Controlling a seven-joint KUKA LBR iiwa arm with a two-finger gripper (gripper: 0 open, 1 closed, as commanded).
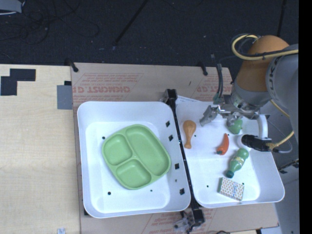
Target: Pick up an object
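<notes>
Nearest the camera in the right bin [273, 191]: a small patterned packet [231, 188], lying flat close to the front wall. Just behind it is a green bottle [237, 162] on its side, tilted, with its cap end pointing toward the packet (the two are near, not touching). Next back is a red-orange pepper [223, 144], just beside the bottle's far end. To the left of that is a tan drumstick [188, 132], thick end away from the camera, lying close to the divider between the bins.

The left bin [92, 199] holds one green divided plate [135, 156] with three compartments. It sits flat, about mid-bin and rotated at an angle.

Further back in the right bin is a small green object [235, 126], directly under the tool head (shape too hidden to name). The gripper [233, 116] sits over the far part of the right bin, right above that green object. Contact between them is unclear, and from this angle I cannot tell whether it is released, clenched or grasping anything. Nothing is visibly lifted; all the other items rest on the bin floor.

Behind the gripper is the grey arm [285, 79] with its orange band [261, 65], coming in from the right, and a yellow cable loops above it.

Cardboard sheet [126, 84] lies under both bins and a wooden benchtop [34, 145] is at left. Farthest back is a dark floor with loose cables.
</notes>
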